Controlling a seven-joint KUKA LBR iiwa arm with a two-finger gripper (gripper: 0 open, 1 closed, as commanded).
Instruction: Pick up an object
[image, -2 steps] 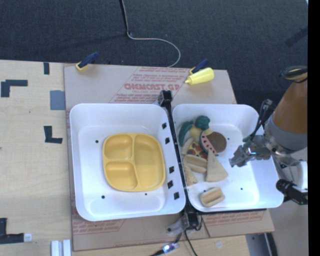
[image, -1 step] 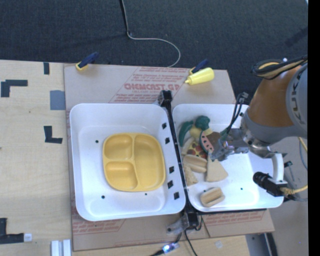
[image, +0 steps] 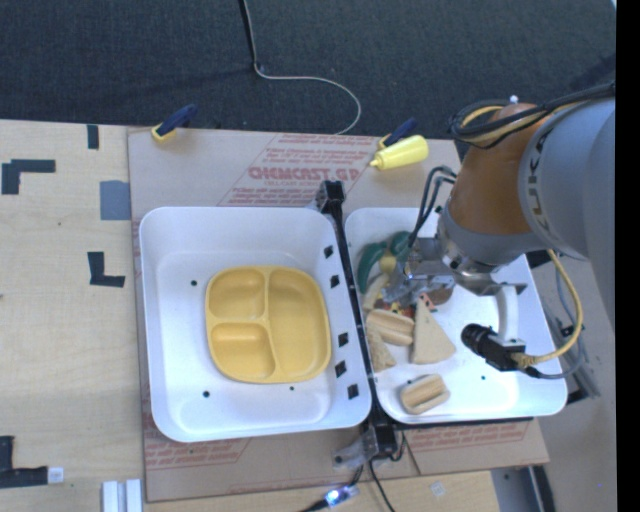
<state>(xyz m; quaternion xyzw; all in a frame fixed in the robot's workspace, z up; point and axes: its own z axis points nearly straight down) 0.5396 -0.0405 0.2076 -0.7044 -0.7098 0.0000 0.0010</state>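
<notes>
Nearest the camera, a small tan bread-like piece (image: 423, 393) lies at the near edge of the right bin (image: 520, 395). Just beyond it sit a wedge-shaped tan piece (image: 432, 338) and a layered sandwich-like piece (image: 389, 327), touching each other. My tool (image: 418, 285) is down over the far part of this pile, above those pieces and just right of a green object (image: 385, 255) by the divider; whether it is released or clenched I cannot tell, and I see nothing held in it. My grey arm (image: 540, 190) with its orange band reaches in from the right. On the left, the other bin (image: 160, 300) holds a yellow divided plate (image: 268, 324), lying flat. Both bins rest on the tabletop (image: 60, 300)
</notes>
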